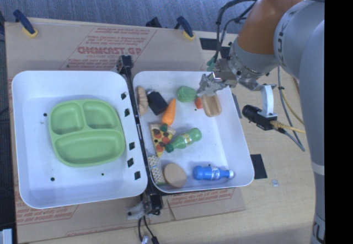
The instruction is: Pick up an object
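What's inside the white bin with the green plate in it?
The left bin has the green divided plate inside, lying flat. Whatever is beneath the plate is covered.

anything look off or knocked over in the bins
Nothing is spilled or damaged. The green bottle and blue bottle lie on their sides in the right bin, jumbled with the carrot. The green divided plate sits flat in the left bin.

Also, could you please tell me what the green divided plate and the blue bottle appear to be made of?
Green divided plate: likely molded plastic, matte, judging by its uniform pale color and soft rounded ridges. Blue bottle: probably glossy plastic, given its bright highlights, though it may be a toy.
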Robot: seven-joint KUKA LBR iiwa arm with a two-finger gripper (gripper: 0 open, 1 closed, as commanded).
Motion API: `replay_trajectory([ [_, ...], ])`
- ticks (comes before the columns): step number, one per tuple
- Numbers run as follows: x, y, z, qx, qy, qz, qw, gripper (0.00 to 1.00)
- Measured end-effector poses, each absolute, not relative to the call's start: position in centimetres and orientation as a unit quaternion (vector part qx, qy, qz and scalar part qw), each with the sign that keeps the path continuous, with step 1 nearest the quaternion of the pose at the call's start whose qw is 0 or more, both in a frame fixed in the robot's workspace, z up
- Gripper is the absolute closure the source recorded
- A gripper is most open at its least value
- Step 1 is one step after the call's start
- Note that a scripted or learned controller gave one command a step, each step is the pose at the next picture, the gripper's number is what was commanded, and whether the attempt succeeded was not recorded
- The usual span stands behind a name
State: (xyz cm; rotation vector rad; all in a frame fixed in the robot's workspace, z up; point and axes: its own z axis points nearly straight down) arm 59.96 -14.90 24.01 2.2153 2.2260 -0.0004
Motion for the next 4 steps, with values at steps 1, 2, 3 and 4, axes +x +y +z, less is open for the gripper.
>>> replay_trajectory([
  [1, 59.9, -14.9, 23.8, 0.705, 0.709, -0.001, -0.001, 0.0],
  [2, 59.5, -9.5, 9.1, 0.704, 0.71, -0.0019, -0.002, 0.0],
  [3, 59.5, -9.5, 10.1, 0.703, 0.711, -0.003, -0.003, 1.0],
  [4, 63.8, -5.3, 21.0, 0.705, 0.709, -0.0001, -0.001, 1.0],
])
